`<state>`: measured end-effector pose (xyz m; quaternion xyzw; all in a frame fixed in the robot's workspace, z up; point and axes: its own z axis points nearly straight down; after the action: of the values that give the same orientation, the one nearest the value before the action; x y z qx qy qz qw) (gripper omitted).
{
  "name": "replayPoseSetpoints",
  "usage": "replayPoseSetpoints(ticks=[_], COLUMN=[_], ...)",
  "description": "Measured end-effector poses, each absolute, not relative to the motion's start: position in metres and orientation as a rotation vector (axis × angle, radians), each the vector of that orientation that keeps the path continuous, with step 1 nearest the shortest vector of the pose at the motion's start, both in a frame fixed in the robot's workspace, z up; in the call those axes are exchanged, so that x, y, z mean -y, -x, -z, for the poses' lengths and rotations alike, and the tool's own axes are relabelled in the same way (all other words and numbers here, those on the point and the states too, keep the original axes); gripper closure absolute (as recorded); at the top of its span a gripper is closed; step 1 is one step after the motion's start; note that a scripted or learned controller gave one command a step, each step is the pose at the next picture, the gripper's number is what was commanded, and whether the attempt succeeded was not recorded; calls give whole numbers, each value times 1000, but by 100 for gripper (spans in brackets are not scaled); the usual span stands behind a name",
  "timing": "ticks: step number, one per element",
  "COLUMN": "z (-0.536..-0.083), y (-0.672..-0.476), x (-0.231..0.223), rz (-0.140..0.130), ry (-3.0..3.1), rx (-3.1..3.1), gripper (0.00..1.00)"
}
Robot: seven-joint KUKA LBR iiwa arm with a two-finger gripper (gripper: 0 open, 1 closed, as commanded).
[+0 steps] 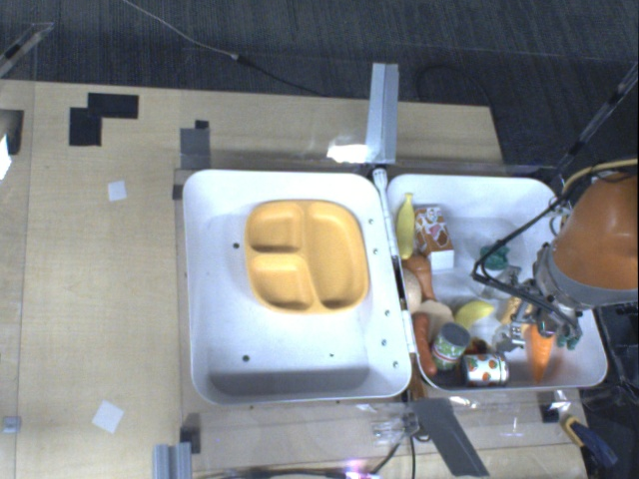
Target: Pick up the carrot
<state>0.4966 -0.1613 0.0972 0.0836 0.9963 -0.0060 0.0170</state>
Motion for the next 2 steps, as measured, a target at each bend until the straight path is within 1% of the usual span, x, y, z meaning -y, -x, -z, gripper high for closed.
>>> replayPoseSetpoints(ticks=[1,2], z=[-109,-109], y=[-499,-490], x=[160,157], rz=[17,2], ry=[-249,-227], rx=[-3094,-3123], gripper=[100,100])
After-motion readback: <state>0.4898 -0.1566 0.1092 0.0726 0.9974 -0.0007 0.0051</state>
